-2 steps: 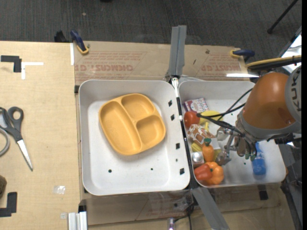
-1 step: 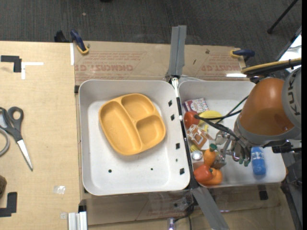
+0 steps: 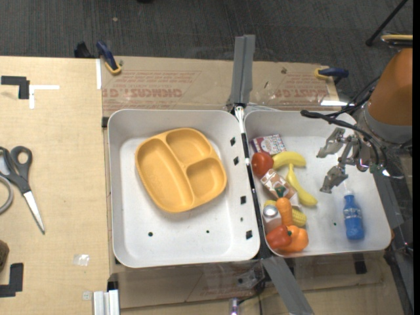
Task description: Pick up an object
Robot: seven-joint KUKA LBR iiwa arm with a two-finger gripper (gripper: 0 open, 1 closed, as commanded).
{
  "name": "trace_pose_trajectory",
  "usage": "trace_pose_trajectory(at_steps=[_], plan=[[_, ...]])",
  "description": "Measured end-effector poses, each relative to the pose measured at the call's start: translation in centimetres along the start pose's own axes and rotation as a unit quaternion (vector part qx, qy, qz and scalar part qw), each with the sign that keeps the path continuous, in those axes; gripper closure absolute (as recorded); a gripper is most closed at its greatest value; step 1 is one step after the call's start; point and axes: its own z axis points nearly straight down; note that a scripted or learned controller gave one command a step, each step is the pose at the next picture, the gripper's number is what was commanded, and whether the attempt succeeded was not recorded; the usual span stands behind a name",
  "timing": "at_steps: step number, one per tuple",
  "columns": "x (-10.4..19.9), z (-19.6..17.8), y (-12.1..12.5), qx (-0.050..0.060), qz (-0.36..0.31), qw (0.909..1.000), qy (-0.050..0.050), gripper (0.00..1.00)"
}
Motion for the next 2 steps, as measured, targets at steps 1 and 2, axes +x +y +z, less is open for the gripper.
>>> trace_pose_trajectory(at_steps=[1,2], plan=[[1.21,7.37,6.80,0.000,0.007,1.0000,0.001,0.00],[1.14,6.67,6.86,0.001,0.005,1.0000,0.001,1.00]])
